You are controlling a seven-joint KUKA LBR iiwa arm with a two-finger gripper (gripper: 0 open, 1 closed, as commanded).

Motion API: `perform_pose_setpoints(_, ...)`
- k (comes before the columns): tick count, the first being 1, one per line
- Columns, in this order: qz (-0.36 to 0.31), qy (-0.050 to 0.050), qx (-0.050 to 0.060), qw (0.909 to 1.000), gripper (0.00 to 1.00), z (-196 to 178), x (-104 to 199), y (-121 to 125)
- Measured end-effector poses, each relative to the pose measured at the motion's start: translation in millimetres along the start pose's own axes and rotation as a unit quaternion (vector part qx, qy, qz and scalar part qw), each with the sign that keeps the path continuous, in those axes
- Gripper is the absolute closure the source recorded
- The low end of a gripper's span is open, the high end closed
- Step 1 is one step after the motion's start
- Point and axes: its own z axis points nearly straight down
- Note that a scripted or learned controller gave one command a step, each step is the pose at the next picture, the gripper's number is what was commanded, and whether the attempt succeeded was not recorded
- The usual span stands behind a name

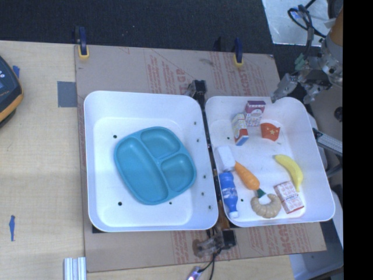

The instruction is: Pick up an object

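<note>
My gripper (pixel 296 90) hangs above the far right corner of the right bin (pixel 317 156), just beyond its rim, with its two fingers spread open and nothing between them. The right bin holds a purple and white carton (pixel 254 112), a second small carton (pixel 239 129), a red packet (pixel 270 131), a banana (pixel 290 169), a carrot (pixel 247 177), a blue bottle (pixel 228 195), a tan pastry (pixel 265 206) and a red and white box (pixel 289 197). The nearest things to the gripper are the purple carton and the red packet, both lower left of it.
The left bin (pixel 99 156) holds a blue divided plate (pixel 154 164). A clamp (pixel 199 89) sits where the bins meet at the back, another (pixel 213 244) at the front. A dark device (pixel 8 89) lies at the bench's left edge.
</note>
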Motion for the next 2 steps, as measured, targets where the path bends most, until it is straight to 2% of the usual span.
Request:
perform_pose_setpoints(1, 0.001, 0.000, 0.001, 1.0000, 0.00, 79.4, 29.6, -35.1)
perform_pose_setpoints(2, 0.001, 0.000, -0.001, 1.0000, 0.00, 167.7, 43.4, -90.1)
